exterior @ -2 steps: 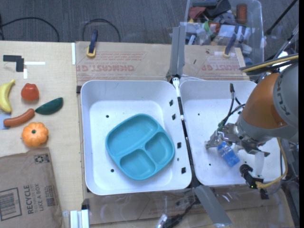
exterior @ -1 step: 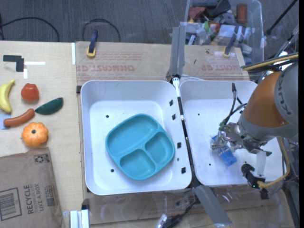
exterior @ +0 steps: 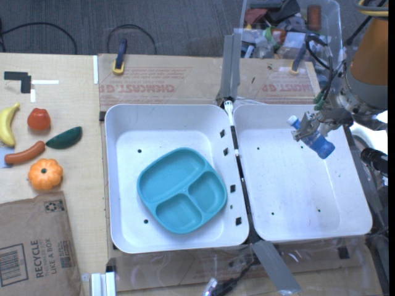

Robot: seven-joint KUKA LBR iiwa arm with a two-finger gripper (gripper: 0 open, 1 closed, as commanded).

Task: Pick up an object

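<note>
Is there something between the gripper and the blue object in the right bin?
Nothing visible blocks it. The gripper is right at the blue object, near the upper right of the right bin. Whether it is grasped is unclear.

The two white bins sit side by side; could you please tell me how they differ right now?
The left bin holds a blue divided plate; the right bin has no plate. The gripper hangs over the right bin's far end with a small blue object at it, while nothing hangs over the left bin. Both are shallow, white and about the same size.
</note>
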